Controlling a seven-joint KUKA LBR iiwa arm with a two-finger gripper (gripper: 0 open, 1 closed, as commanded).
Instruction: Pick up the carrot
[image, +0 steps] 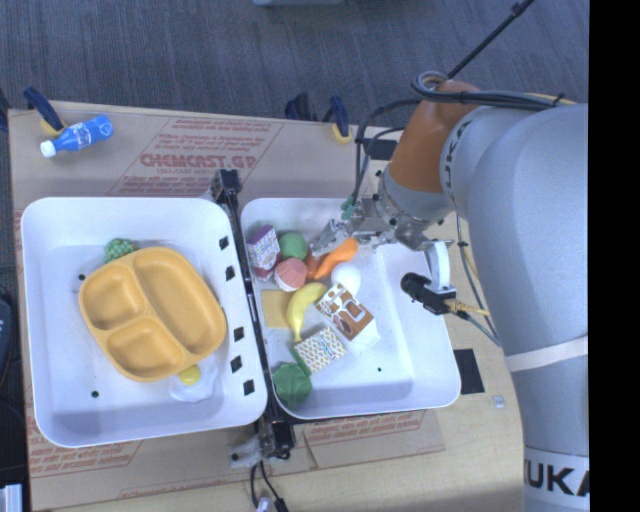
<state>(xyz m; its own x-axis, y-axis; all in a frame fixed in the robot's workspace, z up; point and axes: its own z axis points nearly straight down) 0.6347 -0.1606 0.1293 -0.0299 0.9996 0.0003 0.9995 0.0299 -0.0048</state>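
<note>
The carrot (333, 257) lies in the right bin (425, 375), near its back wall, betw. the green ball (293, 244) and the white egg (346, 279), touching the red-pink ball (290, 274). The gripper (340, 238) is low, right at the carrot's top end. Whether the fingers are open or closed I cannot tell (they are too small and dark here). I judge the approach is approx. done; the grasp and lift are left, since the carrot rests among the other toys.
</note>
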